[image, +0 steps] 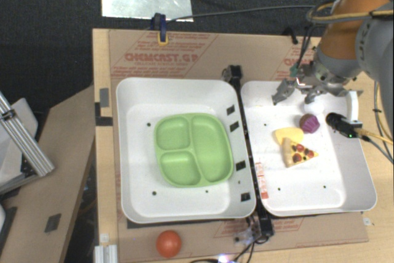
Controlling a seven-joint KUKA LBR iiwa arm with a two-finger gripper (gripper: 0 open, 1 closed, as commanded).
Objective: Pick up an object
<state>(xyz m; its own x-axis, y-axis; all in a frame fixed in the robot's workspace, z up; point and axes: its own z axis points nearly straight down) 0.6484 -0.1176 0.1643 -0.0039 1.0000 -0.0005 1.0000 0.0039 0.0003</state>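
Gripper (300,93) above right bin (345,191), fingers spread, gripping nothing.
Purple piece (310,123) just below it; cheese (287,135) and pizza slice (298,154) nearby; green tray (192,149) in left bin (138,132).

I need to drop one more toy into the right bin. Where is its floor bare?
In the right bin, the near half, in front of the pizza slice, is bare. The far end is crowded by the gripper and purple toy.

green divided plate (193,149) – left bin (132,132), orange ball (168,243)
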